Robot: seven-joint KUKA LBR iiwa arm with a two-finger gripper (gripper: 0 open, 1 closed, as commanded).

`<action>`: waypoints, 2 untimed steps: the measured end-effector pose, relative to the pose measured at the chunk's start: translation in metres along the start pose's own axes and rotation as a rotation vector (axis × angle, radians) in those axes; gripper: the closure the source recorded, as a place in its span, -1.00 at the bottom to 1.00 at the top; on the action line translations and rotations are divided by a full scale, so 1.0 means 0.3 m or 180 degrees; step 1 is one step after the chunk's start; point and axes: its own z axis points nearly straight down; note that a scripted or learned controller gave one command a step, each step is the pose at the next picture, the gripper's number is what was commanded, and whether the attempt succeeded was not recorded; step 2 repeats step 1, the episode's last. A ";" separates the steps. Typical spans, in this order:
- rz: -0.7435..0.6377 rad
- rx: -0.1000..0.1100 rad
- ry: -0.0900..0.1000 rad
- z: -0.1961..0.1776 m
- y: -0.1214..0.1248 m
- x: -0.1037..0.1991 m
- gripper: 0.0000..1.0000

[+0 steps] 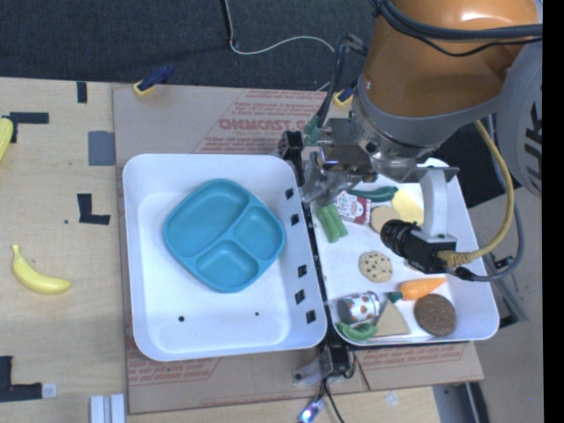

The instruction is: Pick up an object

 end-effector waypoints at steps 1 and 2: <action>0.0006 0.0012 -0.0009 -0.027 0.000 -0.005 1.00; 0.0006 0.0012 -0.0009 -0.027 0.000 -0.005 1.00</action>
